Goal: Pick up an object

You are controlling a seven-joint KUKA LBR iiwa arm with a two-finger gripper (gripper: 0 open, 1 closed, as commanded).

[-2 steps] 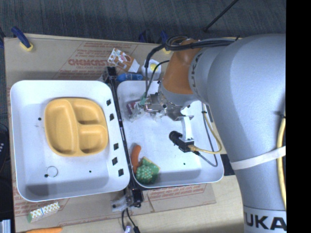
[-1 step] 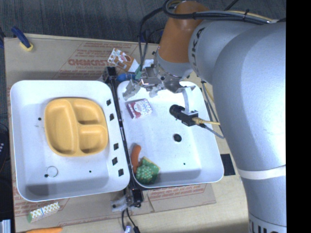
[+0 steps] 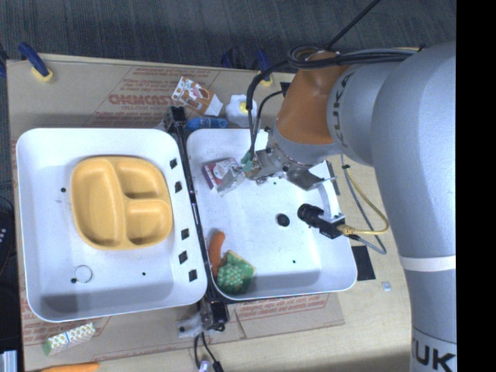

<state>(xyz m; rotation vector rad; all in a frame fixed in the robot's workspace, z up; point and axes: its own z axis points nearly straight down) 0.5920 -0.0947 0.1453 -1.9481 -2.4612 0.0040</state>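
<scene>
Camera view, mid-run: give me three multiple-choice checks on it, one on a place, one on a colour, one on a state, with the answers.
1. Where does the yellow divided tray lie?
A. in the left bin
B. in the right bin
C. on the cardboard outside the bins

2. What colour is the band above the arm's wrist?
A. blue
B. orange
C. green

3. How does the carrot lie?
A. lifted above the bin
B. on top of the yellow tray
C. on the right bin's floor by its left wall

Answers:
1 A: the tray sits on the floor of the left bin.
2 B: the band is orange against the grey arm.
3 C: the carrot rests in the right bin, just above the green and yellow item.
</scene>
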